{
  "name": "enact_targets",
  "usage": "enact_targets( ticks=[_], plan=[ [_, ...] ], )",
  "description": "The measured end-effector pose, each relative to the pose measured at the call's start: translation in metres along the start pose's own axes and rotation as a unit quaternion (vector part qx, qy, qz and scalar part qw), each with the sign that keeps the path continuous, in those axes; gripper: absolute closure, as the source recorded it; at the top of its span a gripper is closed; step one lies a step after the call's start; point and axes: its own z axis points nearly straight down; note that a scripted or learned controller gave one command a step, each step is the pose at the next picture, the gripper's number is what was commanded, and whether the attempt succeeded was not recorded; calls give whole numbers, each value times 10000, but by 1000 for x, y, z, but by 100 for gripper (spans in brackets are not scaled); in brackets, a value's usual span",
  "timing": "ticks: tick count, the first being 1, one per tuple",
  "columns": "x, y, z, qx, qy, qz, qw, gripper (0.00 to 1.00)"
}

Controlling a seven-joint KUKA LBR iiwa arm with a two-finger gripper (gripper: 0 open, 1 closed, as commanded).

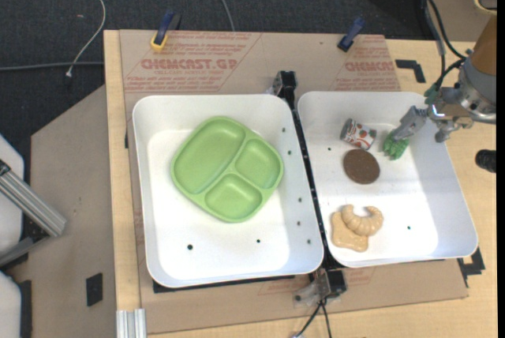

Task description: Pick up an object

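At the near edge of the right bin [461, 218], about six o'clock in it, a tan croissant-shaped piece [357, 227] is seen lying free. Just beyond it, near the bin's middle, a flat brown disc [361, 167] is found. Farther, at eleven o'clock, a small red-and-white can [357, 134] lies tipped, and at one o'clock a green toy [396, 145] is seen directly beneath the claw [426, 123]. The claw's spread cannot be told, and nothing can be made out in its hold. The approach step is judged to be in hand; a descent onto the green toy and a firm closing are called for next. In the left bin [150, 194], a green divided plate [227, 168] is left untouched.
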Motion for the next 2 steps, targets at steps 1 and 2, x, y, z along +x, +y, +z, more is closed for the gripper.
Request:
enact_targets(
  ticks=[1,2],
  plan=[
    [6,9,54,-9,-2,-4,10000,0],
    [7,9,107,-8,-3,1,10000,0]
  ],
)
